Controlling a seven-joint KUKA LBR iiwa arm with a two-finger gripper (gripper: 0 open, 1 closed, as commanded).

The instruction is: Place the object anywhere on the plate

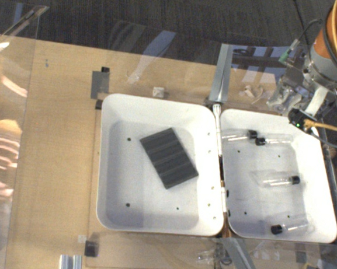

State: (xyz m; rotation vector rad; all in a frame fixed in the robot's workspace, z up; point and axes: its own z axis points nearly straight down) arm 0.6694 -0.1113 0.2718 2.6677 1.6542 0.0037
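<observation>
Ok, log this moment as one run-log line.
gripper: above right bin's far edge, fingers unclear | tubes: lying in right bin | plate: dark, ridged, in left bin | placement: not done

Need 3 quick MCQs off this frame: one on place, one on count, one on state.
1. Where does the dark ribbed plate lie?
A. left bin
B. right bin
C. on the bench

2. How many clear black-capped tubes lie in the right bin?
A. two
B. four
C. six

3. How does the plate sit in its bin?
A. square to the walls
B. turned at a slant
C. leaning on a wall

Key: 1 A, it rests on the left bin floor. 2 B, four black caps show. 3 B, its edges run diagonal to the walls.
</observation>
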